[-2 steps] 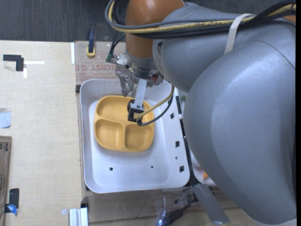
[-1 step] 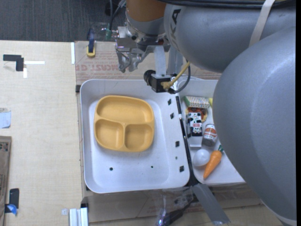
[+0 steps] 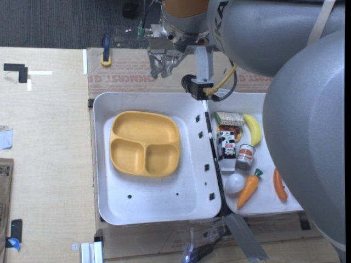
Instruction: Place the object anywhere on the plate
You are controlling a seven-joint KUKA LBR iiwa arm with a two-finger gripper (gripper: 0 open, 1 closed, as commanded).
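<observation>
Lying in the right bin (image 3: 285,204) is a cluster of toy food: a banana (image 3: 253,129), a carrot (image 3: 248,187) with a green top, a second orange piece (image 3: 279,185) near the arm, a white egg (image 3: 234,183), a small jar (image 3: 245,155), a cow-print carton (image 3: 227,145) and a wrapped packet (image 3: 229,118). Which of these is the object to move I cannot tell. The yellow plate (image 3: 145,143), divided into three compartments, sits in the left bin (image 3: 104,163), well apart from them. Above the bins' far edge hangs the gripper (image 3: 160,64), over the cardboard (image 3: 126,70) on the tabletop (image 3: 44,147); whether its fingers are spread or closed I cannot tell, and nothing shows between them. The grey arm (image 3: 307,119) covers the right side.
</observation>
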